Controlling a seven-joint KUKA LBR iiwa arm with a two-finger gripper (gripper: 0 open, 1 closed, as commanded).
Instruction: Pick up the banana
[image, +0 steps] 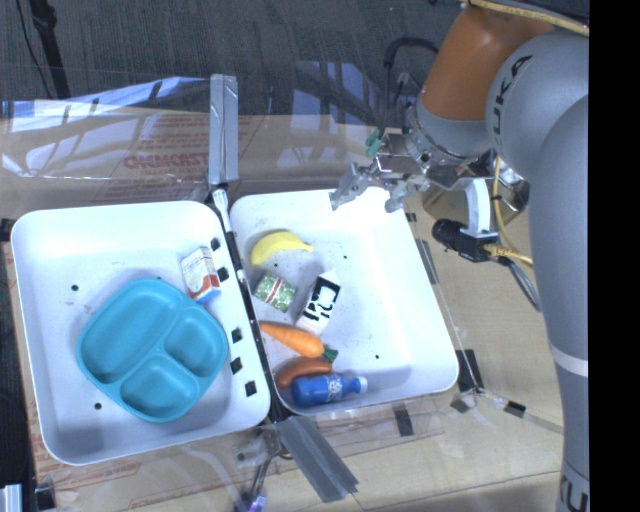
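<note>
holding banana (277, 246) and carrot (292, 339), right bin (425, 320), blue tray (152, 348) in left bin (60, 250), pincer (370, 195) spread, gripping nothing

Yellow curved banana (277, 245) open from above and right. Green-labelled packet (275, 291) just below it; grey bin divider (238, 290) close on left.
</note>
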